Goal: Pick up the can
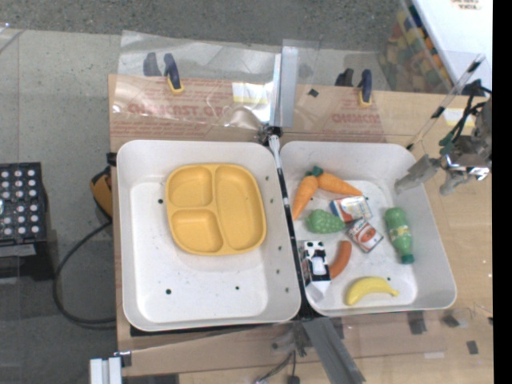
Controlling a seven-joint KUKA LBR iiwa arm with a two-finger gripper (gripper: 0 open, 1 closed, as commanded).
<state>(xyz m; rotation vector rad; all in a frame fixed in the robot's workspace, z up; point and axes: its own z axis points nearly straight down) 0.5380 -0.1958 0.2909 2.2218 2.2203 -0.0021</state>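
The surface [200, 102] holds two white bins. The left bin [136, 294] is far to the left of the gripper, and a yellow plate [216, 208] sits in it. The right bin [432, 282] lies just under and left of the gripper [430, 180]. The gripper hangs over that bin's far right edge. Its two fingers look apart, with nothing between them.

The can [366, 234] is red and white. It is to the left of the gripper and nearer the front, well apart from it. It lies on its side. A green bottle [398, 232] is just beside it on the gripper's side, and a small white box [352, 209] touches it.

I think the can is light, hard and smooth, so it may roll or slip. The best hold is across its round middle.
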